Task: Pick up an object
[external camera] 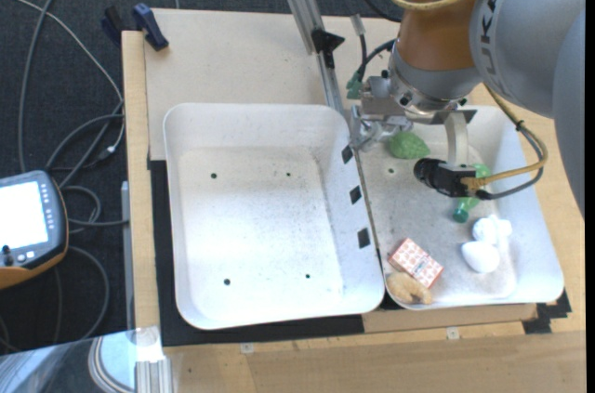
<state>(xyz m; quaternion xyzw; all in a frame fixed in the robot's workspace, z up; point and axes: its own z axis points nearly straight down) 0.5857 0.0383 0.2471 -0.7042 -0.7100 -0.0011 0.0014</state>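
Tool [364, 129] low at the far left corner of the right bin [532, 233], just beside a green lump [407, 145].
How far open it is, or whether it holds anything, I cannot tell. The same bin carries a small green piece [460, 214], white pieces [486, 244], a patterned box [416, 261] and a tan lump [410, 291] touching the box. The left bin [251, 215] lies alongside.

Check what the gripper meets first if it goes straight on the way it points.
Probably bare floor of the right bin, close to the wall between bins. The gripper points down, with the green object beside it, seemingly not under it; depth is unclear from this slant.
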